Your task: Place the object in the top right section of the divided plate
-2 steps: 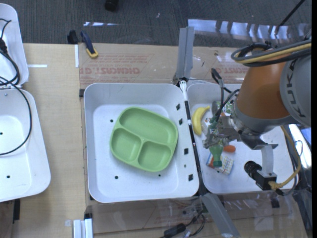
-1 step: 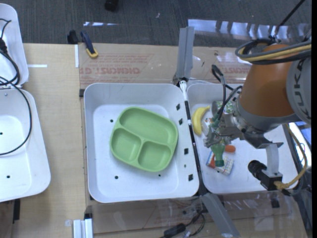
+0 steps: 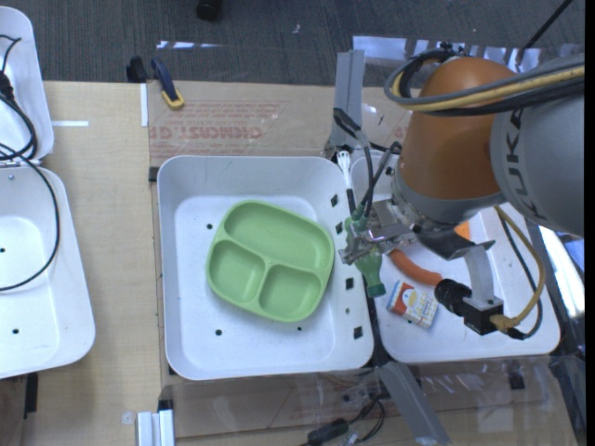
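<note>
A light green divided plate [image 3: 270, 260] lies in the left white bin [image 3: 186, 342], with one long section and two smaller ones. My gripper [image 3: 356, 247] hangs over the seam between the two bins, just right of the plate's right edge. A small dark green object [image 3: 374, 277] sticks out below the fingers, with another green bit above them, so the gripper looks shut on it. The arm's orange band [image 3: 456, 128] and grey wrist cover much of the right bin.
In the right bin [image 3: 548, 328] lie an orange carrot-like piece [image 3: 416, 268] and a small white and orange box [image 3: 413, 304]. Black cables and a connector [image 3: 469, 307] trail off the wrist. Another white tray [image 3: 37, 277] sits far left.
</note>
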Robot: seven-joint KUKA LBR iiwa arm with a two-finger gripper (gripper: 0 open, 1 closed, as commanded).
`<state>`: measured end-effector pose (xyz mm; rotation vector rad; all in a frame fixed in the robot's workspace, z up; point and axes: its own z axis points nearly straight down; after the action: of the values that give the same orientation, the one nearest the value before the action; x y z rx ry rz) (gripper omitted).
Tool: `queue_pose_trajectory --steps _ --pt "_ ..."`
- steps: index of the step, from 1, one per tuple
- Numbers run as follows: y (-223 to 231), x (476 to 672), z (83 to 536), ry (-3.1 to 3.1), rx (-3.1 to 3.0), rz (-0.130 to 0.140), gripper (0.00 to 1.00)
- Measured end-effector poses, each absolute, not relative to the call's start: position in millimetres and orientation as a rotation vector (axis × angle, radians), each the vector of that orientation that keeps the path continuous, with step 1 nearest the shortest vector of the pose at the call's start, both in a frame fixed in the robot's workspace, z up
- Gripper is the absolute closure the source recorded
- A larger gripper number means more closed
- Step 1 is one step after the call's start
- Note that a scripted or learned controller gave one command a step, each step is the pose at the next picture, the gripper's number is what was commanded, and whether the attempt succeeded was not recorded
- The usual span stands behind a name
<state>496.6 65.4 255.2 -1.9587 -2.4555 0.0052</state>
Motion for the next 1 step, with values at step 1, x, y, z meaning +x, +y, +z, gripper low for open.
queue_pose_trajectory --steps 1 --pt "73.3 494.3 226.2 -2.518 -1.874 0.008 1.00"
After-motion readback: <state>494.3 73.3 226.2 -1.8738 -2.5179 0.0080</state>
